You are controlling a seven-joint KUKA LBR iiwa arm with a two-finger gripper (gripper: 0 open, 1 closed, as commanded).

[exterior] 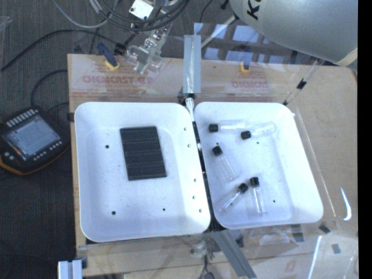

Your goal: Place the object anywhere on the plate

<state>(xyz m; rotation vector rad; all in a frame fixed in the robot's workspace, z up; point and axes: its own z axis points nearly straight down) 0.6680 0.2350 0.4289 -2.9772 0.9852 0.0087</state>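
hand (146, 56) parked above left bin (93, 214), grip state unreadable | vials (224, 161) loose in right bin (302, 208) awaiting pick | dark plate (143, 152) bare, ready target

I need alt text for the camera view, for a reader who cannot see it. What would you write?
Two shallow white bins sit side by side on a bench: the left bin holds a dark ribbed plate, and the right bin holds five small clear vials with black caps. The gripper hangs above the bench behind the left bin, apart from the vials.
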